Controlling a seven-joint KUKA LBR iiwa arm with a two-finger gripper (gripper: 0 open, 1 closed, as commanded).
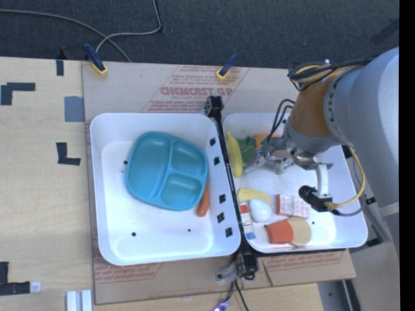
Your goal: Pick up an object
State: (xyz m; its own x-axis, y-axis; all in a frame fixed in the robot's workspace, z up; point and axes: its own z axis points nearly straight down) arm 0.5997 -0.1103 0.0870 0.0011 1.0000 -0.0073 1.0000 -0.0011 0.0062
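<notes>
My gripper [275, 157] hangs low in the right bin [350, 238], near its upper left part, with the grey arm and its orange band [311, 109] above it. Just left of it lie a green item [248, 149] and a yellow banana [235, 161] against the bin's left wall. Closer to the front sit a yellow piece [253, 195], a white egg [260, 210], a red-and-white packet [292, 206], a red block [279, 232] and a tan round disc [300, 231]. The arm hides whatever lies under the gripper.
The left bin [107, 193] holds a blue divided plate [166, 170] with a small orange carrot [203, 204] at its right edge. A black divider [224, 167] runs between the bins. Cables [337, 203] loop off the wrist over the right bin.
</notes>
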